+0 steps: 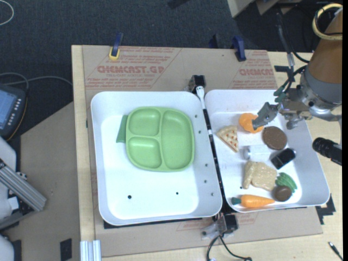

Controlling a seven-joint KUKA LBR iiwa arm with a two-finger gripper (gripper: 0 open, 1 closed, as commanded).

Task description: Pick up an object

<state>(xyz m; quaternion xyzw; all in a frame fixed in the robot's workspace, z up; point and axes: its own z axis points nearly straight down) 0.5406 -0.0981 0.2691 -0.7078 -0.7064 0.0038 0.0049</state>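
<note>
The right bin (321,173) holds several toy foods: an orange (246,122), a pizza slice (228,138), a brown round patty (274,138), a black block (283,157), a tan cracker (260,175), broccoli (287,180) and a carrot (255,202). My gripper (279,118) hangs over the upper part of that bin, open. One of its fingers (266,114) is beside the orange and the other is right of it, just above the patty. Nothing is between them.
The left bin (109,189) holds a green divided plate (160,138). A black divider rail (209,145) runs between the bins. The arm's orange band (328,58) and wrist come in over the right bin's far right edge. A small brown piece (281,193) lies by the broccoli.
</note>
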